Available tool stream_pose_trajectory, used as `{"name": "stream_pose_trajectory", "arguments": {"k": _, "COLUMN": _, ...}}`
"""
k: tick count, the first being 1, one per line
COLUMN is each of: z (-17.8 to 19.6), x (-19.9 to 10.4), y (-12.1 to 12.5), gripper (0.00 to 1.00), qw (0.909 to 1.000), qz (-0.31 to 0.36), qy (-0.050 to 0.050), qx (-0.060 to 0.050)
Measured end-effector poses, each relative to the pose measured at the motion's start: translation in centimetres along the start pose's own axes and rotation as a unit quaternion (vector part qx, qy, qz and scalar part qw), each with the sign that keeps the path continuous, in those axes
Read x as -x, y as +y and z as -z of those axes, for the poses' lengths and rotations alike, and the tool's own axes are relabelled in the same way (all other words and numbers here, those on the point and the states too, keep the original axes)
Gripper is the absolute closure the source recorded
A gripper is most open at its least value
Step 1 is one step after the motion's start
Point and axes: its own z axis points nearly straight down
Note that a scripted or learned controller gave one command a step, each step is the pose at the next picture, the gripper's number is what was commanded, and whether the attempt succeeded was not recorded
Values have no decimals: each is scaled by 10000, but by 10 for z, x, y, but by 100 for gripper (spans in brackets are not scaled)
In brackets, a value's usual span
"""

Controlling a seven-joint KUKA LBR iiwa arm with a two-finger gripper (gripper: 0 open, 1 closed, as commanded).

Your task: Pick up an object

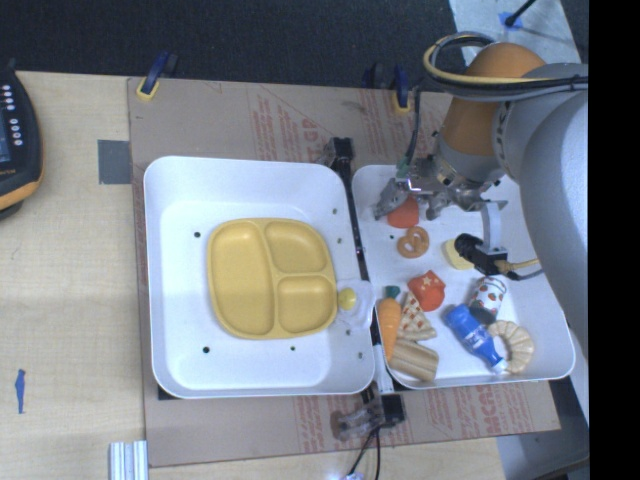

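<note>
Where the arm [540, 138] reaches in from the right of the camera view, its gripper [410, 200] hangs over the far left corner of the right bin [455, 366]. Whether the gripper is wide or narrow cannot be told from this angle, and nothing can be seen held in it. A small red piece [403, 214] lies right under the gripper, partly covered by it; whether the two touch is not clear. Just in front of the red piece sits a brown pretzel-shaped toy [412, 241], and a pale yellow piece [459, 256] lies to its right.

Nearer the front of the same bin, a red strawberry-like toy [427, 288] lies near the middle. An orange carrot [388, 320] lies by the left wall, with a wedge-shaped slice [414, 317] against it and a tan bread-like block [413, 360] in front of both. A blue bottle [474, 335] lies tilted between a small white and red figure [489, 292] and a pale croissant [516, 344] in the front right corner.

The left bin [180, 318] holds a yellow divided plate [272, 276] lying flat near its middle. A small yellow ball [347, 300] sits just beside the plate's right edge. Both bins rest on a brown cardboard sheet [250, 123] on the bench [70, 298].
</note>
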Motion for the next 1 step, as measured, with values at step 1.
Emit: {"name": "stream_pose_trajectory", "arguments": {"k": 1, "z": 0, "x": 22, "y": -4, "gripper": 0, "qw": 10000, "qz": -28, "qy": -8, "qx": -25}}
